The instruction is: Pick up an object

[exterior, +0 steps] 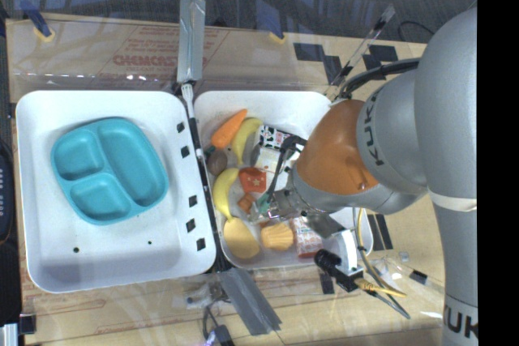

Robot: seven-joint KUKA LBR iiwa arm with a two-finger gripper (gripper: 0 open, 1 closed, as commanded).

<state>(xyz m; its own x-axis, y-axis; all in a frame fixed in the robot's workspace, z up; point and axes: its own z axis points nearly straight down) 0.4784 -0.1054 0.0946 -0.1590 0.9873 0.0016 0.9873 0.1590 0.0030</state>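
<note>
The tray (109, 168) lies in the left bin (49, 255); the carrot (228, 129), two bananas (one behind the other) and other items crowd the right bin (268, 99).

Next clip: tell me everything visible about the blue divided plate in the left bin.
The blue divided plate is a turquoise, rounded-corner tray that looks like smooth plastic, with three compartments: one large along its right side and two smaller on its left. It lies flat, right side up and slightly rotated, on the floor of the left bin, toward that bin's upper part. Nothing rests in it, and it sits clear of the bin's walls.
</note>
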